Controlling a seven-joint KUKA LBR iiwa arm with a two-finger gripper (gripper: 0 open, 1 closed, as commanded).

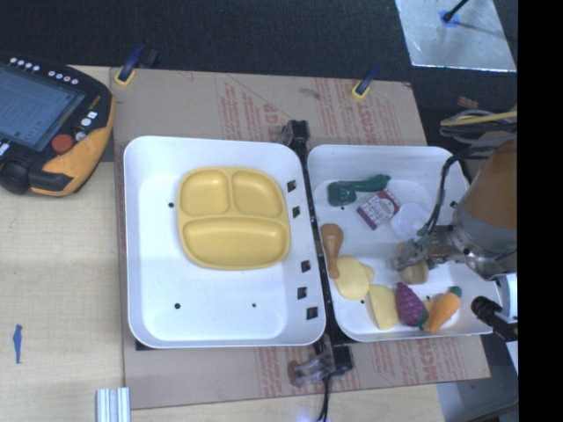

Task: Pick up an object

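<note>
Two white bins on the table, with the arm reaching into the right one.

Going left to right, we see a teach pendant (48,126) at the table's (53,280) far left edge, then the left bin (145,236), which holds a yellow divided plate (234,217). In the right bin (352,161) we find a green toy (356,188), a small red packet (378,208), a brown drumstick (332,244), two pale yellow pieces (352,278), a purple toy (409,304) and an orange carrot (444,310). The gripper (415,260) sits low over the bin's middle right, just above the purple toy, touching a tan object (413,272); we cannot tell whether its fingers are spread or pinching anything.
</note>
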